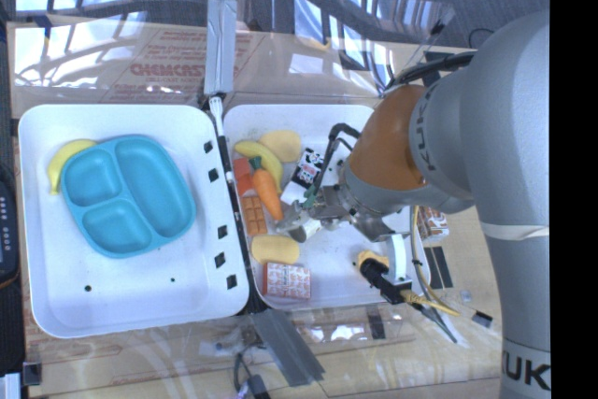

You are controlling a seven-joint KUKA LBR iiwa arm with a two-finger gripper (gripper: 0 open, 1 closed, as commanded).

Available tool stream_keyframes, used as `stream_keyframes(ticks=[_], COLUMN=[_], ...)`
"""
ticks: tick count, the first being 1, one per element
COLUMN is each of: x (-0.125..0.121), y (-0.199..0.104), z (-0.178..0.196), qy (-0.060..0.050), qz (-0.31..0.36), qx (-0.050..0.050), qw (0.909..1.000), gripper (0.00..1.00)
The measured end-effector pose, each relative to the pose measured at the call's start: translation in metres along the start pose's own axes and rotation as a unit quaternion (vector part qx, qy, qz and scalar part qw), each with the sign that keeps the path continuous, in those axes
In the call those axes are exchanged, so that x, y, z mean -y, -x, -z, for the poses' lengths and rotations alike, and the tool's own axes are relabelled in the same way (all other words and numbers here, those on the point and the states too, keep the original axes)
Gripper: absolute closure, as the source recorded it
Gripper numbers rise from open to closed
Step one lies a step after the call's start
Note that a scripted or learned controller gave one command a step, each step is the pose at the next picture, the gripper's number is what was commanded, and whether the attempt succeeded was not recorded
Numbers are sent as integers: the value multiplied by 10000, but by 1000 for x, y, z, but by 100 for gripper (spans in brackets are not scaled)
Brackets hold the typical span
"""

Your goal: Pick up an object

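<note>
The arm [486, 163], grey w/ an orange band, is seen reaching in from the right and covering most of the right half of the right bin [322, 294]; "KU" is read near the arm's base at lower right, and part of the same lettering runs along the wrist housing. With the right bin taken as landmark: the left bin [56, 294] is set just beside it on the left, rims touching along a central divider, and a blue 3-compartment plate [131, 192] is laid in that bin w/ a yellow banana [64, 156] tucked under the plate's upper-left edge; wide bare floor is left below the plate. Behind both bins a clear sheet is seen w/ faded red print, not fully legible. Inside the right bin, objs are crowded along its left wall: a banana [252, 152] and pale yellow piece [283, 143] at top, an orange carrot [267, 192] w/ a red item and a waffle-like block [253, 212] beside it, a yellow lump [276, 249] lower, and a red-white labelled box [287, 280] near the front rim, text too small to read. A black-white carton [309, 169] is seen just right of the carrot. The gripper [301, 218] is placed between carrot and yellow lump, low over the floor; how far its claw is spread, or whether anything is held, cannot be told. Open floor is left mainly at the bin's front centre.
</note>
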State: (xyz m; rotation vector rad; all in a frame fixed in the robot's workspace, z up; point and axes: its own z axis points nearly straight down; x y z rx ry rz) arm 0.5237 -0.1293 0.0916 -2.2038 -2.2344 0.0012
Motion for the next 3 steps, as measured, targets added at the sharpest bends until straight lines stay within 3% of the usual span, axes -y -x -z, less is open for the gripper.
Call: stream_keyframes(ticks=[1,2,3], x=[-1,18,-62], y=[0,-9,-92], z=[10,1,103], qy=[-2,20,42], qz=[24,1046,607], qx=[1,5,-4], qw=[10000,9945,9981], gripper=[100,100,100])
